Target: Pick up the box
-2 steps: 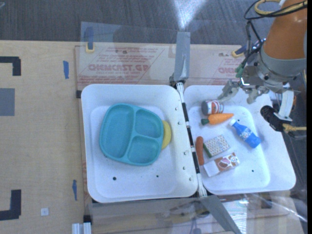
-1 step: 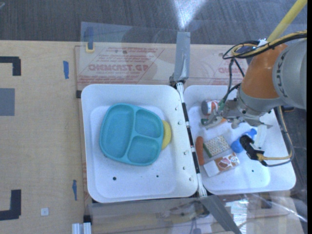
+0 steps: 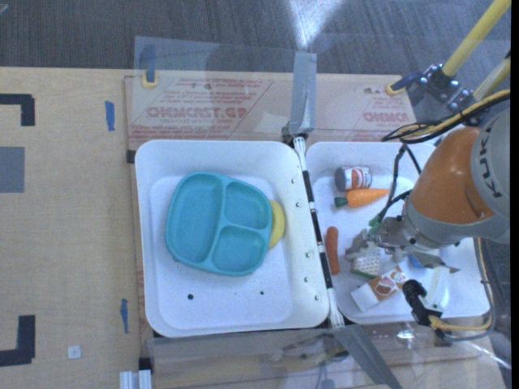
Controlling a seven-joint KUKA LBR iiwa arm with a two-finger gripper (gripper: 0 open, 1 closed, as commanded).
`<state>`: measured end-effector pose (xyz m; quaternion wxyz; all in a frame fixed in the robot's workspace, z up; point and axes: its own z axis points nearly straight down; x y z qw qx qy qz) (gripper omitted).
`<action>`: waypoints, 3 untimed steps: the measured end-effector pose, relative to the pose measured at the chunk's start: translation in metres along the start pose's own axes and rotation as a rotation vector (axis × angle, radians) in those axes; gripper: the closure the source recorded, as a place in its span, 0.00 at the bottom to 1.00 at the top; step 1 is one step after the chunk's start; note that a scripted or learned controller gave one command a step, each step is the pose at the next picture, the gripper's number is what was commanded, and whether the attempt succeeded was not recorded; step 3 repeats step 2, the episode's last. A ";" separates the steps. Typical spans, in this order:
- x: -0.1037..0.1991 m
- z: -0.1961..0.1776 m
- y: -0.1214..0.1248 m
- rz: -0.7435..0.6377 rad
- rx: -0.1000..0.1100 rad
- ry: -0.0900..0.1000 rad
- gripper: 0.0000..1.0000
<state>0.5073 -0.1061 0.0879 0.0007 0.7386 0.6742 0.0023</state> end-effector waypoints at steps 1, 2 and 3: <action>-0.002 -0.010 0.002 0.005 -0.006 -0.001 1.00; 0.022 -0.129 0.027 0.032 0.004 -0.003 1.00; 0.022 -0.129 0.027 0.032 0.004 -0.003 1.00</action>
